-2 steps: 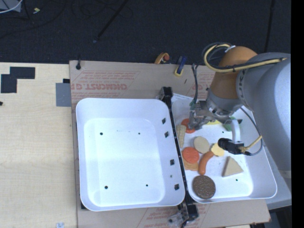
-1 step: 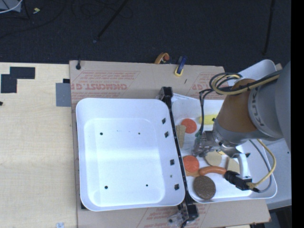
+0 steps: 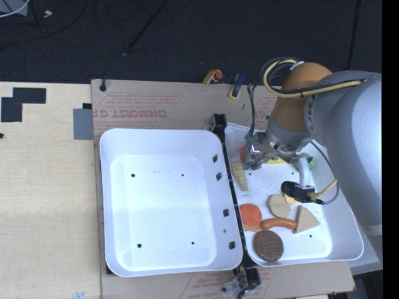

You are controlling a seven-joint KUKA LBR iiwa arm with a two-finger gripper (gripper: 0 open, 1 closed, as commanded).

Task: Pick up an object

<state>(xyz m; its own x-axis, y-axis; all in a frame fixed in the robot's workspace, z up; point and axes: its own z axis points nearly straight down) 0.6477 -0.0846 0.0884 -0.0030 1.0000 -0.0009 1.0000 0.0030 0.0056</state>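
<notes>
Partly hidden — gripper low in right bin.

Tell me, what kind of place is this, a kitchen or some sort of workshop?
Most likely a robotics lab bench, not a kitchen. A grey robot arm reaches over two white bins on a cardboard sheet, the food-like pieces look like toys, such as an orange disc, and loose cables hang about.
</notes>
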